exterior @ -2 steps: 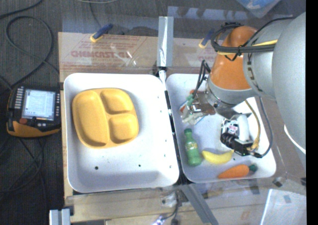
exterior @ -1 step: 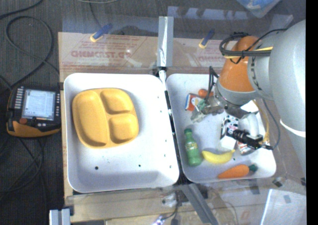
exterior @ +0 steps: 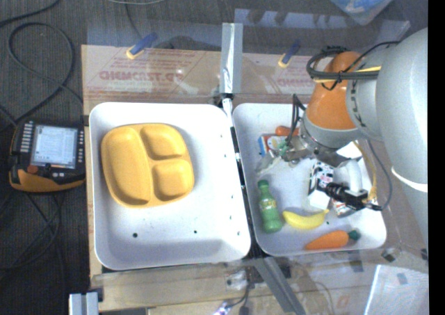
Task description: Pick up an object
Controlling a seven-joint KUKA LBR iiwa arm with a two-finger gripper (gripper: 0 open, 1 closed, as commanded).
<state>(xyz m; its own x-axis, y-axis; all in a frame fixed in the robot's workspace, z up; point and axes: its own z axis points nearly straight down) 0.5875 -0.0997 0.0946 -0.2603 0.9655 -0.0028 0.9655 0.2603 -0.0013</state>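
Arm low over the right bin (exterior: 375, 237), gripper (exterior: 295, 150) among the clutter; how its grip stands I cannot tell.
Green bottle (exterior: 270, 205), banana (exterior: 304, 219) and carrot (exterior: 328, 239) lie at the bin's near side; all look light, smooth, likely slippery; best grasped across the middle; left bin (exterior: 111, 244) holds a yellow divided tray (exterior: 147, 163).

You look down from above the table (exterior: 167, 70) at a slant — both white bins side by side, left bin (exterior: 104, 237) and right bin (exterior: 375, 233), arm (exterior: 410, 98) entering from your right.
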